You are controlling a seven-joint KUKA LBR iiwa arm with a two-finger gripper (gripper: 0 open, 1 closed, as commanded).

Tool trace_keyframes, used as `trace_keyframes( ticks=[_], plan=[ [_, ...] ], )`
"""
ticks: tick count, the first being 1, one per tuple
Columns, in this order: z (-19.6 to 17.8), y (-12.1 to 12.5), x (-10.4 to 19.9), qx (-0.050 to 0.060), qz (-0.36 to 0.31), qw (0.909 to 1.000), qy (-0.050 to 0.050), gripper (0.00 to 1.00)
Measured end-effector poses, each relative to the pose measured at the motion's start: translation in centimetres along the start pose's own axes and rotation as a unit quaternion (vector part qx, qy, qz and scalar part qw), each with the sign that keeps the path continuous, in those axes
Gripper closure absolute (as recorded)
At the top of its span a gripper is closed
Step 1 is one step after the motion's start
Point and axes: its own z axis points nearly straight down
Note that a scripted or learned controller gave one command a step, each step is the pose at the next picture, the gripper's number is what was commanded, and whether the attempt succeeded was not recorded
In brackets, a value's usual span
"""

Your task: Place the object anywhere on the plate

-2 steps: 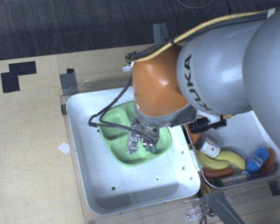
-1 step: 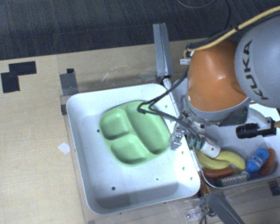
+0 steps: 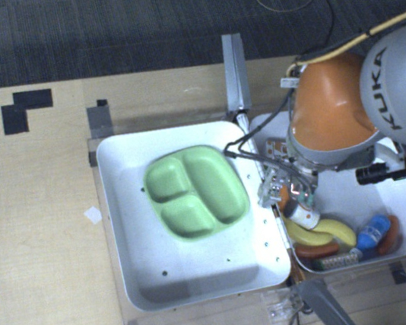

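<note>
Here the gripper (image 3: 292, 195) is seen low at the dividing wall, right of centre; whether anything is clamped cannot be told. The banana (image 3: 322, 232) lies just below it, long axis slanting down-right, and the green plate (image 3: 195, 190) waits leftward.
</note>
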Motion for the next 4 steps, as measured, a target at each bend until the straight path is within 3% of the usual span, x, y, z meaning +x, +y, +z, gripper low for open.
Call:
trace_keyframes(
  ticks=[1, 2, 3, 4],
  plan=[
    [-6.1, 0.8, -6.3, 0.011, -0.067, 0.9977, 0.002, 1.0],
    [-2.5, 5.0, -3.3, 0.011, -0.061, 0.9981, 0.004, 1.0],
    [-12.1, 2.7, -11.4, 0.01, -0.12, 0.9928, 0.002, 1.0],
    [-2.6, 8.0, -7.7, 0.01, -0.115, 0.9933, 0.004, 1.0]
  ],
)
